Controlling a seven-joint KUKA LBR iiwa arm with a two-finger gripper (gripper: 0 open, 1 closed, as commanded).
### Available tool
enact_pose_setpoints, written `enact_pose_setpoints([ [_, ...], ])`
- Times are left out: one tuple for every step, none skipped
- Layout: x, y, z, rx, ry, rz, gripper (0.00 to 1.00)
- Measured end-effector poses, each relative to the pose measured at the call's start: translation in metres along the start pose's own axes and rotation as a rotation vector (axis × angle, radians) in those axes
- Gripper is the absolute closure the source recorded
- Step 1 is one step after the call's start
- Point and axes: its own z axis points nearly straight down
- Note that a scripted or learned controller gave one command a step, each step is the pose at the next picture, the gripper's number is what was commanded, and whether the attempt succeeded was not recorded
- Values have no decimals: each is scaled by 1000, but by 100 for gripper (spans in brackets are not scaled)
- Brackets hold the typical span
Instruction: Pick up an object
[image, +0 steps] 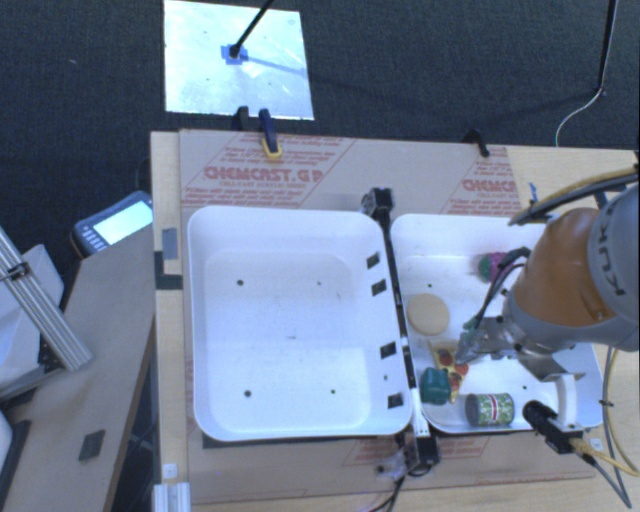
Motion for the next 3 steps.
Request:
enact_pose_setpoints([
  [-37, 1, -166, -13, -3, -2, 100],
  [-73, 13, -374, -15, -5, -4, 100],
  [25, 1, -370, 3, 5, -15, 100],
])
